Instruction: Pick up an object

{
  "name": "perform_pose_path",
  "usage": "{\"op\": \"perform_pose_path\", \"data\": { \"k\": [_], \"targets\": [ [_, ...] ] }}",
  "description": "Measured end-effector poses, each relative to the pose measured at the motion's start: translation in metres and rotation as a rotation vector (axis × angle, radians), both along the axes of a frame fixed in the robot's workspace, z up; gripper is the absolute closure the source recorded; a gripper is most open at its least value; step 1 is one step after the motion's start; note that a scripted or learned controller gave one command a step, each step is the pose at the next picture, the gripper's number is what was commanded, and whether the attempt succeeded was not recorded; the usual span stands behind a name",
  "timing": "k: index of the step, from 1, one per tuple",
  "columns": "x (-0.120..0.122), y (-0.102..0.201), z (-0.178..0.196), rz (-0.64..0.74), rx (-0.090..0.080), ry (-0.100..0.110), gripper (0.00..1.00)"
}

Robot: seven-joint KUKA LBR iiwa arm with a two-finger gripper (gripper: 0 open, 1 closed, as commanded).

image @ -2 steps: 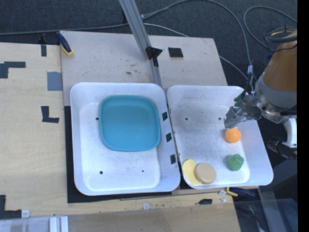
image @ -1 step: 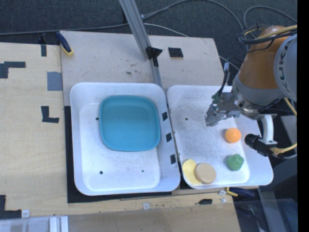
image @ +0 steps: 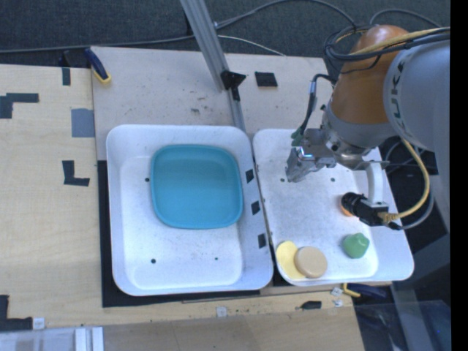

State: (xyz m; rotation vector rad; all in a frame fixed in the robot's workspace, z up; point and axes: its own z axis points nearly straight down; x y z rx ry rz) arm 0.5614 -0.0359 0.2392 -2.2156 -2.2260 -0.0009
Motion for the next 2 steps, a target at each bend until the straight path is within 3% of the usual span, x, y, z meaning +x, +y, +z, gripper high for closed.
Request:
{"op": "perform_pose_path", "data": {
  "k": [2],
  "targets": [
    [0.044,0.097,-0.011,-0.001,-0.001,0.002,1.0]
  ]
}}
